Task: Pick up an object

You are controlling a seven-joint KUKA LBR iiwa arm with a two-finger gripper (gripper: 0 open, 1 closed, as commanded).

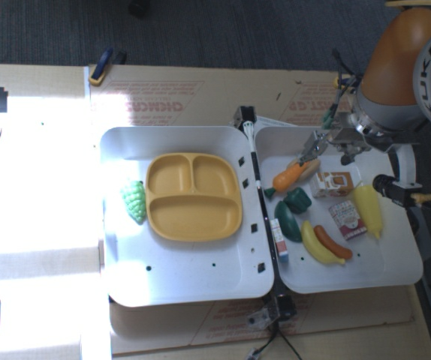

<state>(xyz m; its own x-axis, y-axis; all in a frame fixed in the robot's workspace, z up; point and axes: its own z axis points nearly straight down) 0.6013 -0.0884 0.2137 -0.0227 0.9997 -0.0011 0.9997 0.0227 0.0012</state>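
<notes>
Right bin (396, 272) crowded: carrot (293, 175), green pepper (299, 199), cucumber (287, 222), hot dog (327, 244), yellow banana (369, 208), two small cartons (339, 184) (348, 220) packed close, narrow gaps between them. Open floor along its near edge and near right corner. Left bin (193, 276): yellow divided plate (194, 196) takes the middle, green corn (134, 200) touching its left side; wide open floor in front of the plate. Arm (407, 66) overhangs right bin's far right corner. Worktop (28, 201) left of bins mostly open.

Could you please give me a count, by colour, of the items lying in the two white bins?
Yellow: 3 (divided plate, banana, tall yellow piece)
Green: 3 (bumpy toy, two dark pieces)
Orange: 2 (carrot, sausage)
Printed boxes: 3
Total: 11
</notes>
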